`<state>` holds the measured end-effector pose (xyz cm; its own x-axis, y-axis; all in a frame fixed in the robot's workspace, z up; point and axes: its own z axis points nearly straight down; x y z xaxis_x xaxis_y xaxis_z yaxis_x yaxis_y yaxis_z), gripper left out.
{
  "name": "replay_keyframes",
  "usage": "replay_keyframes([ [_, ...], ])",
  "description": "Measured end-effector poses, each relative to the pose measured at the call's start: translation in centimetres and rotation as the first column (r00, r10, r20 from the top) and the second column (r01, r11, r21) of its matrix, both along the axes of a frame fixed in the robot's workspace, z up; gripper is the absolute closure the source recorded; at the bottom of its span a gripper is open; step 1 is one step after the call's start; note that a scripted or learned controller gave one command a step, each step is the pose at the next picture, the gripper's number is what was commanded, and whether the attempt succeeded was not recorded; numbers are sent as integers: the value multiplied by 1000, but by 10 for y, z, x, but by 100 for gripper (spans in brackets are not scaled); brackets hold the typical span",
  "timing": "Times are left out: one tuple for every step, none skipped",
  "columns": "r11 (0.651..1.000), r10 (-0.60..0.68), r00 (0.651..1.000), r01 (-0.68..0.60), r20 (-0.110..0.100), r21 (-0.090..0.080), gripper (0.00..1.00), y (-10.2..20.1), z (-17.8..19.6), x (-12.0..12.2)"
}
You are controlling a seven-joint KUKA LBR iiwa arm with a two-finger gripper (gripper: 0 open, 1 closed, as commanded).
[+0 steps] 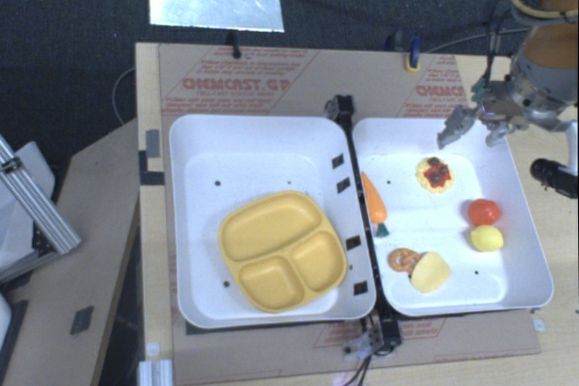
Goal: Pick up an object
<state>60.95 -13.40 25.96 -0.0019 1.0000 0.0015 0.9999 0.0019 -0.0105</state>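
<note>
Two shallow white bins sit side by side on the bench (118,194). Left bin (208,149) holds a yellow tray (282,249) w/ three compartments, lying toward the near half of the bin, slightly rotated. Right bin (520,221) holds the small items. An orange carrot (374,199) w/ green tip lies along the bin's left wall, just beside the divider btwn bins. Near it, toward the near edge, a brown pretzel (403,260) touches a pale yellow wedge (431,272). Farther back, approx. mid-bin, a small round pizza (435,174) w/ red & dark topping lies flat, apart from the rest. To the right, a red tomato (483,211) sits just beside a yellow lemon (487,239), the lemon nearer.

Gripper (473,129) hangs over the far right corner of the right bin, arm coming in from the right, grey w/ orange band above the wrist. Fingers (451,128) are spread apart, nothing btwn them; they're above the bin floor, just beyond the pizza on its far side, not touching any item.
</note>
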Motion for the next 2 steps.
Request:
replay_keyframes([
  [1000, 2, 1000, -2, 10, -2, 0, 0, 6, 2],
  [1000, -1, 1000, 1, 6, -1, 0, -8, -42, 0],
])
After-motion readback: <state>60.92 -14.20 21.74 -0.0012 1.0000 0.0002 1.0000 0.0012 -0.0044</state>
